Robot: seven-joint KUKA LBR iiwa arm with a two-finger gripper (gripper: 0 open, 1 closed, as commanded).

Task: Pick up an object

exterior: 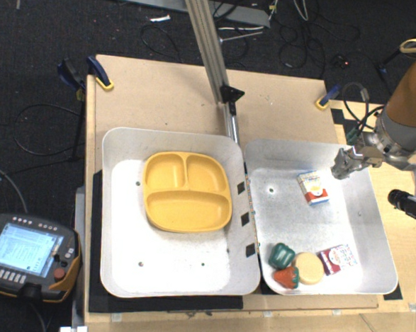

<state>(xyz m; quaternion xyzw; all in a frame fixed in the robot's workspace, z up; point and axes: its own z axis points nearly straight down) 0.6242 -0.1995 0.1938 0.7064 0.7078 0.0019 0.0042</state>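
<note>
In the right bin [374,230], a small white and orange carton [313,187] lies near the far side. Near the front edge sit a green pepper [282,255], a red item [286,276], a pale yellow round piece [309,268] and a red and white packet [338,259]. My gripper [343,165] hangs above the bin's far right part, just right of the carton and apart from it.
The left bin [116,262] holds a yellow divided plate [188,191]. A metal pole [211,45] slants down between the bins from the far side. A teach pendant [24,252] lies off the bench at the left. Cables trail behind the bench.
</note>
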